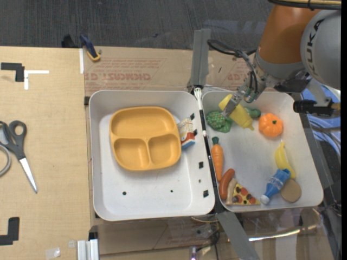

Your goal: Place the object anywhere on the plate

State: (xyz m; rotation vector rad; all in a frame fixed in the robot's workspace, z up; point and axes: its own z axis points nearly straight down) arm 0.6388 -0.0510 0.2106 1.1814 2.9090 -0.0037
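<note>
2 white bins side by side; left bin (103, 199) carries a yellow divided plate (145, 137) with 3 compartments, all bare; a small milk carton (187, 132) lies tipped just beside the plate's right edge, against the bin's right wall.

Right bin (306, 199) crowded with toy food; arm (293, 31) comes in from the right, gripper (237, 103) low over the bin's upper-left area, right at the green broccoli (218, 121) and a yellow bottle-like item (243, 117); a yellow piece (225, 101) sits at the fingertips, cannot tell whether the claw is apart or clamped on it; cannot tell which item is the target either.

Around the gripper: orange pumpkin (270, 125) near to its right; carrot (217, 156) below the broccoli along the bin's left wall; sausage (226, 183) under the carrot; pizza slice (241, 195) at the bottom edge, touching the sausage; blue bottle (276, 184) tilted beside a brown round item (291, 190); banana (282, 158) just above them.

Between gripper and plate: the 2 adjoining bin walls and the carton.

Off the bins: scissors (19, 150) on the wood bench at far left; blue clip (89, 47) at the cardboard's top edge.
</note>
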